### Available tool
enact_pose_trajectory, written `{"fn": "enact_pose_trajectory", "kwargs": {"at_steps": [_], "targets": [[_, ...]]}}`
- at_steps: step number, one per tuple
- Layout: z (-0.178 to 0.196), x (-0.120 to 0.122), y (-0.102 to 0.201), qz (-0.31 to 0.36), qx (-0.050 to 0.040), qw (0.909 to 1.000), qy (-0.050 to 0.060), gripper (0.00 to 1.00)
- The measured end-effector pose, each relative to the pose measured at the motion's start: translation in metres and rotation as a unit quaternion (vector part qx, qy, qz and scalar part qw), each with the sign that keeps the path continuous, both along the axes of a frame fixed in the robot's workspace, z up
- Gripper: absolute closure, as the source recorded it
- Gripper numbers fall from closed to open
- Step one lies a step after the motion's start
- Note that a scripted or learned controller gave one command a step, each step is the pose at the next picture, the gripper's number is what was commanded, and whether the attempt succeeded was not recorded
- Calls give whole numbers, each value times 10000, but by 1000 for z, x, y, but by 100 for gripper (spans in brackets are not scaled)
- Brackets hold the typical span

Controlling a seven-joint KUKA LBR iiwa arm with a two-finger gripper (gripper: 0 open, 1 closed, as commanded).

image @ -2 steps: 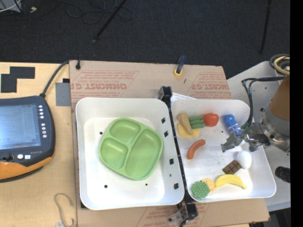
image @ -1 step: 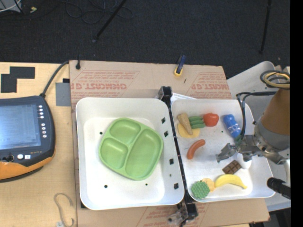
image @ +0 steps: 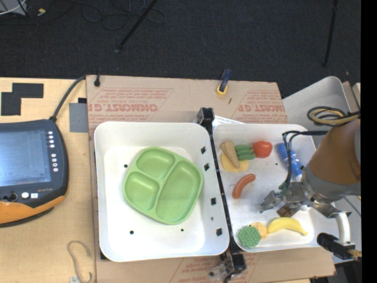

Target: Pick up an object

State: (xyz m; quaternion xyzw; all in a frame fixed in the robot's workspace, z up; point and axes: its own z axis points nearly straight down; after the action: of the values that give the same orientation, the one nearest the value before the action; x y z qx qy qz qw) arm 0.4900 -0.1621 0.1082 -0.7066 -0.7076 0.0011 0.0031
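Observation:
The right bin (image: 268,135) holds several toy foods. A red sausage (image: 243,185) lies near its middle, and a yellow banana (image: 287,226) lies by its front wall. A green round toy (image: 249,236) sits in the front left corner. At the back are a red tomato (image: 263,149), a green piece (image: 244,152) and a tan piece (image: 229,155) on a yellow one. My gripper (image: 278,203) hangs low over the bin floor, between the sausage and the banana, just above the banana. I see nothing held in it.
A green divided plate (image: 163,184) lies in the left bin (image: 112,158). The orange-banded arm (image: 336,158) covers the right bin's right side, with a blue part (image: 290,158) beside it. A tablet (image: 26,164) sits far left on the bench.

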Motion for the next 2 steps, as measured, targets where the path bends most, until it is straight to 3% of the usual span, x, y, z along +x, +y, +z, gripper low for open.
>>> {"fn": "enact_pose_trajectory", "kwargs": {"at_steps": [1,2], "targets": [[-19,1,-1,-14,-39,10000,-42,0],[-7,2,-4,-44,-52,10000,-64,100]]}}
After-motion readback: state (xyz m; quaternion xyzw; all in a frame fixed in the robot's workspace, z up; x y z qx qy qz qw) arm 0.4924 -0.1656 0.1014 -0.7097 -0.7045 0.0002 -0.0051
